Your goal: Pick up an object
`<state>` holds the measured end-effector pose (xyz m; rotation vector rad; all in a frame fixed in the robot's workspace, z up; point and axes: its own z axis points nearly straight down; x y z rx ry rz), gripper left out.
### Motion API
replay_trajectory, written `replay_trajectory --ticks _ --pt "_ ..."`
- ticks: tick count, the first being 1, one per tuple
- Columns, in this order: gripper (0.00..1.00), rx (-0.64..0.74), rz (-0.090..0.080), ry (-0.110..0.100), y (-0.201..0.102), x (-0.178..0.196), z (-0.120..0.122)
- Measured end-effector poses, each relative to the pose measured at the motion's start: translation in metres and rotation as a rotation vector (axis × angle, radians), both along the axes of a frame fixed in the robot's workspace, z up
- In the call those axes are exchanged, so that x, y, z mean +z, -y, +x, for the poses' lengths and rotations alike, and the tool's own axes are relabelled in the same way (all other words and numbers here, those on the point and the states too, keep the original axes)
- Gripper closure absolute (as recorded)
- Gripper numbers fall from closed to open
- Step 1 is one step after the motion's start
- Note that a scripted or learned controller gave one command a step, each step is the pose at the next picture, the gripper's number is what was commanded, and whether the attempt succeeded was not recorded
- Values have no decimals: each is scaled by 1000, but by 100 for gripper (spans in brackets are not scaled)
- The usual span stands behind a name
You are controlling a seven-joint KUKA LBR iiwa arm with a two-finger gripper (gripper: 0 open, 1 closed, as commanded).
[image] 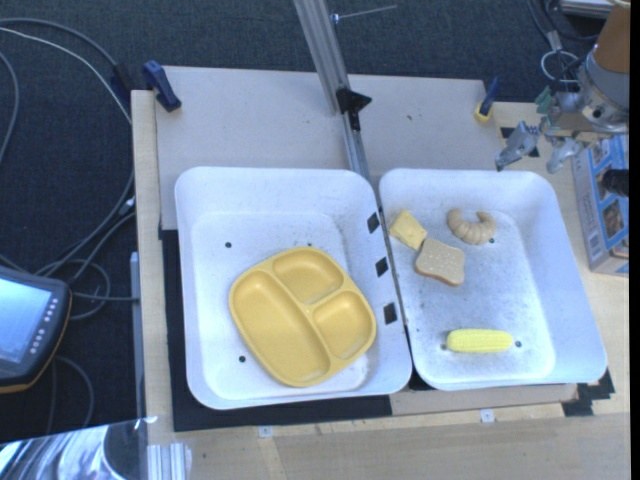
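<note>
Above right bin's (570, 268) far corner, gripper (535, 151) hangs open, w/ nothing held.

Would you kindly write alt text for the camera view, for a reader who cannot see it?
A grey robot gripper hangs above the far right corner of the right white bin, which holds a yellow cheese wedge, a bread slice, a tan croissant and a yellow corn cob. The left white bin holds a yellow three-compartment plastic plate.

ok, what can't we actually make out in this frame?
- Arm: cut off by the camera view's right edge above the gripper.
- Gripper fingers: too small and blurred to tell open or shut.
- Blue box: cropped by the right edge, label unreadable.
- Screen: cut off at the left edge.
</note>
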<state>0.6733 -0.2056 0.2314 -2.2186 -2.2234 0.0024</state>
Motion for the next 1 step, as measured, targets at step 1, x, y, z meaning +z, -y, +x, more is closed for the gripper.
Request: replay_trajectory --ticks 1 --pt "0 0 0 0 0 0 0"
